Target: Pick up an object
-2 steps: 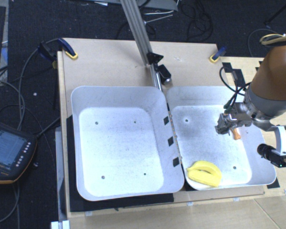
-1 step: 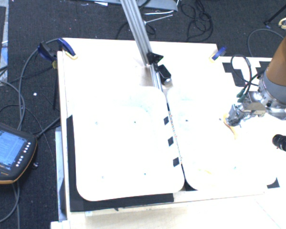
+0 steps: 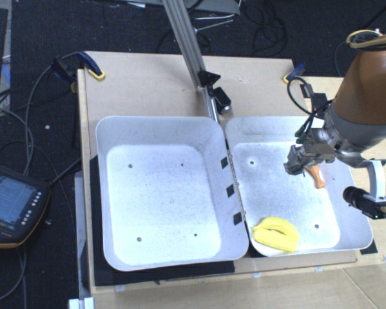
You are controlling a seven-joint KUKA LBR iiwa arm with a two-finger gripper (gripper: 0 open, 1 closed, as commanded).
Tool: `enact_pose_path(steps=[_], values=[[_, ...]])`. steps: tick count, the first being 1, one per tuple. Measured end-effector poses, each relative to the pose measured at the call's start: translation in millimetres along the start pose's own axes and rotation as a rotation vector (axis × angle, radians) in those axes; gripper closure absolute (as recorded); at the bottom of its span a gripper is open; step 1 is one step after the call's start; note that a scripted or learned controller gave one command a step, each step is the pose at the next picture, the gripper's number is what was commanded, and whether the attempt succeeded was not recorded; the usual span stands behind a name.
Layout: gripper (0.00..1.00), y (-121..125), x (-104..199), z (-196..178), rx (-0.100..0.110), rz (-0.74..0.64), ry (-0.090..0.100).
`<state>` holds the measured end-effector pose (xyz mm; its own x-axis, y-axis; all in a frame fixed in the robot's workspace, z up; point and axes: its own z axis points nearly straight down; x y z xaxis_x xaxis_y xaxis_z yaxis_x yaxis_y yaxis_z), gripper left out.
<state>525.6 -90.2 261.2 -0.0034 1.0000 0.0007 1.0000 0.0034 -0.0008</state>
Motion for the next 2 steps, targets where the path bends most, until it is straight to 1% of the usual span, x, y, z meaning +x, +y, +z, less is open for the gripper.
enact_pose_path(steps=[2], values=[[1.0, -12, 95, 26, 0.0, -0.001, 0.0]])
